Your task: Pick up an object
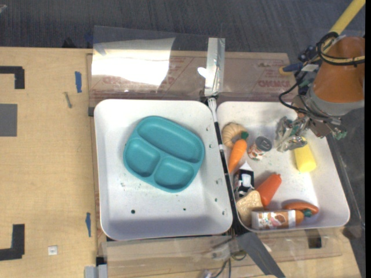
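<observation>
Two shallow white bins (pixel 110 155) are seen side by side on the desk. The metal claw (pixel 291 133) is positioned low in the right bin, just beside a yellow plastic block (pixel 305 158); claw opening cannot be told.

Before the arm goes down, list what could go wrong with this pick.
1. The pincer hangs over the right bin beside the yellow block and near the small jar; it may well close between them and catch nothing.
2. The carrot, orange pepper and bottle lie crowded together; a descent there might shove neighbours rather than grip one.
</observation>
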Available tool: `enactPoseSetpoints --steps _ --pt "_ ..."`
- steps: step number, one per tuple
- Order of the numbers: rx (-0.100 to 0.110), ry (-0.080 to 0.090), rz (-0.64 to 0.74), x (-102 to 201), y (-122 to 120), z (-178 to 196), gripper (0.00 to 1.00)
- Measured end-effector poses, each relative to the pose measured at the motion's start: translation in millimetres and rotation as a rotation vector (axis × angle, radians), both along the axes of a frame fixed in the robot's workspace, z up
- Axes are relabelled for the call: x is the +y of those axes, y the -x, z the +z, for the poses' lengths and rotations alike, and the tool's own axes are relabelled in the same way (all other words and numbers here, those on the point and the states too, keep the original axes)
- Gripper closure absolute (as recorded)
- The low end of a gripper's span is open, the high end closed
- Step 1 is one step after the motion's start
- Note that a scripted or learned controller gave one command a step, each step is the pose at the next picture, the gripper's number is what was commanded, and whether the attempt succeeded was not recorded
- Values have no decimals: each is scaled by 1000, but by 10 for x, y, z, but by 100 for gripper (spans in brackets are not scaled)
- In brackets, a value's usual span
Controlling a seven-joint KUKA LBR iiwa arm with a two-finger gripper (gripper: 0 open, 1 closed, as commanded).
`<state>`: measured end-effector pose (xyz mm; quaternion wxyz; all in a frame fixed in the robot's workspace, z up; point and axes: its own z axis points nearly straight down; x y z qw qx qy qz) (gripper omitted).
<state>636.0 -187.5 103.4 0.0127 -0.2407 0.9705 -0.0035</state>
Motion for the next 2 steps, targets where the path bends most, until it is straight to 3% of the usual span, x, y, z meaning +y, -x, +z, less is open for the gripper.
enactPoseSetpoints --steps 1,2 --pt "13 4 204 417 -340 -137 100" --pt "16 1 162 888 -336 -141 100"
